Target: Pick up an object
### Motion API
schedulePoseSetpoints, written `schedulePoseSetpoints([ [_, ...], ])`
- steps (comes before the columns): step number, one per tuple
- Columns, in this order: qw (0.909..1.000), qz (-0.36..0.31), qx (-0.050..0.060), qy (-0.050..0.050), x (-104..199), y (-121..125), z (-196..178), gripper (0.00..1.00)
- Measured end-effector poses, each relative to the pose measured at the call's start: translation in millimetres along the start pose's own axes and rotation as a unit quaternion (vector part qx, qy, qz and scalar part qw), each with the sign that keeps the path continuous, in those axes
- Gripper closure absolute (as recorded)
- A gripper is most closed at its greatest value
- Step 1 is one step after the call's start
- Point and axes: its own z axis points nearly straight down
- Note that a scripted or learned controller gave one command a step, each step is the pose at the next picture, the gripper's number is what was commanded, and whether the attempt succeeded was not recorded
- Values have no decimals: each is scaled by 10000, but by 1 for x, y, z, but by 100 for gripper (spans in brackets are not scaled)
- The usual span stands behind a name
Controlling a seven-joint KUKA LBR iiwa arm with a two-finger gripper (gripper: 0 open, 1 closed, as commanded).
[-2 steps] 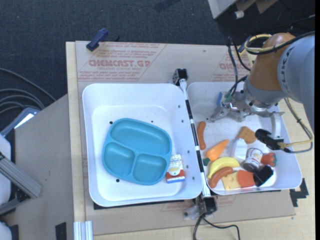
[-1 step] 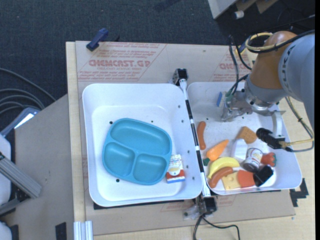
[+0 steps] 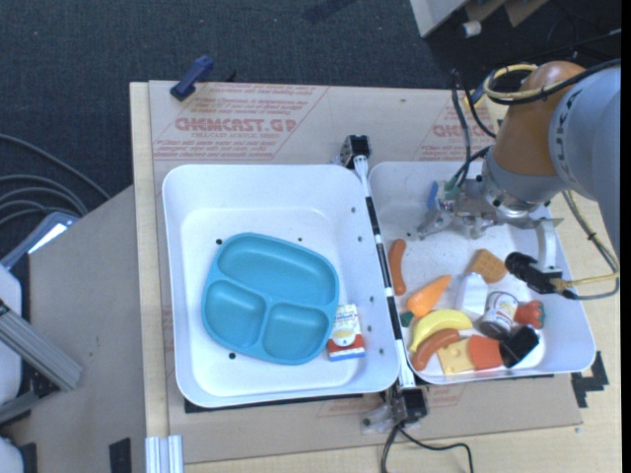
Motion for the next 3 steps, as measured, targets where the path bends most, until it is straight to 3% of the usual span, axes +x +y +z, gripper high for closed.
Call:
schedulePoseSetpoints([
  [1, 10000, 0, 12, 2, 0, 0, -7, 100],
  [2, 10000, -1, 14, 2, 0, 0, -7, 0],
  [3, 10000, -4, 24, 4, 1, 1, -13, 100],
])
